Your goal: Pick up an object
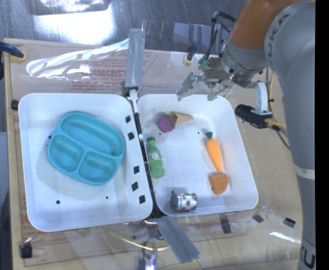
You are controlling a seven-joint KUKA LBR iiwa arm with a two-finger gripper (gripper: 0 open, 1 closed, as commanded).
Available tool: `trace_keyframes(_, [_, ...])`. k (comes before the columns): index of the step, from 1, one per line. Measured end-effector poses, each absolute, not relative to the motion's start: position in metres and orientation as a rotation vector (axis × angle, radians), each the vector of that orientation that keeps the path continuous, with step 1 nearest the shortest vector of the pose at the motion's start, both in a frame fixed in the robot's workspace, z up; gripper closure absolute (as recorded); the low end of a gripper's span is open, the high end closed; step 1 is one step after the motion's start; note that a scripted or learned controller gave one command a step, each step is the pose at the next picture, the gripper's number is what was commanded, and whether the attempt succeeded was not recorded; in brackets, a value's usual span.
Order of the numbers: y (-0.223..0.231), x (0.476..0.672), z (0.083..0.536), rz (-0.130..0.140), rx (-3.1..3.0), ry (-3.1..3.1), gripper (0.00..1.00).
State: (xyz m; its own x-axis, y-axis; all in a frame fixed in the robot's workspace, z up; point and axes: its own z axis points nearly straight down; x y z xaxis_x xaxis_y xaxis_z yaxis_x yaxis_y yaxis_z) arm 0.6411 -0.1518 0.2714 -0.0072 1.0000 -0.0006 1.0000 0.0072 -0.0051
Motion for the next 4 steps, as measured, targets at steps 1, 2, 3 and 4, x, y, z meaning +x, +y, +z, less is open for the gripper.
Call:
trace_keyframes(1, [-0.208,0.588,0.212,0.007,-2.208,-2.23,0.0])
trace_keyframes(2, [-0.21,0.561,0.23,0.004,-2.224,-2.215,0.0])
trace_keyframes(3, [-0.205,0.549,0.091,0.003,-2.155,-2.283,0.0])
trace_keyframes(4, [-0.21,0.61,0.164,0.002,-2.115,-2.322,0.0])
